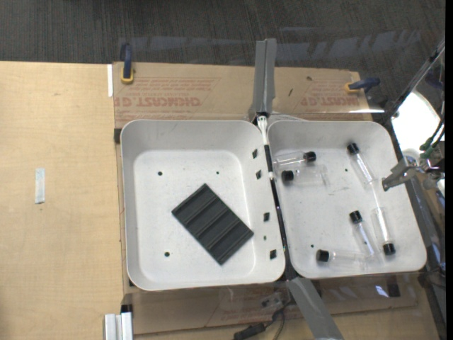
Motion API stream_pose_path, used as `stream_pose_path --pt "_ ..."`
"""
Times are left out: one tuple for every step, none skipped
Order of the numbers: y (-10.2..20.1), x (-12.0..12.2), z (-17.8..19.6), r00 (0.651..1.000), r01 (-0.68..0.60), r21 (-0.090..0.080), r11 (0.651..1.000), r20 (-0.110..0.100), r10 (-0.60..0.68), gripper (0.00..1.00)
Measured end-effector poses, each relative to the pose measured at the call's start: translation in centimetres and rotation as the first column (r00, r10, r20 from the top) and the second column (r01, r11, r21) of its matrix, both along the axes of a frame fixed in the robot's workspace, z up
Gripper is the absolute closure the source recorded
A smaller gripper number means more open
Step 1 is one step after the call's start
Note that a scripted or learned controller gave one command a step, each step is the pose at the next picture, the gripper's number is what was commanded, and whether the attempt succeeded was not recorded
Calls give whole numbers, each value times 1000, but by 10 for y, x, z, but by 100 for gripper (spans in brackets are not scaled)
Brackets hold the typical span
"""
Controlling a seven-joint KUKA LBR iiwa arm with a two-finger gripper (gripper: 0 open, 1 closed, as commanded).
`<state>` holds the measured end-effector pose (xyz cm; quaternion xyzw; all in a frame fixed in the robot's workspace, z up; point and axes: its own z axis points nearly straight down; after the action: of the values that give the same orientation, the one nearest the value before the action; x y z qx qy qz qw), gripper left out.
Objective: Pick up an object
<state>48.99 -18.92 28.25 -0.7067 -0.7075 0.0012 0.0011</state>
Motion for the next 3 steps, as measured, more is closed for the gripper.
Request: stream_pose_path --pt "2 52 -107 996 93 0 996 0 -93 0" --pt "-5 107 -179 999 42 -1 999 3 -42 0" --pt "-16 65 -191 1000 4 0 1000 2 -4 0"
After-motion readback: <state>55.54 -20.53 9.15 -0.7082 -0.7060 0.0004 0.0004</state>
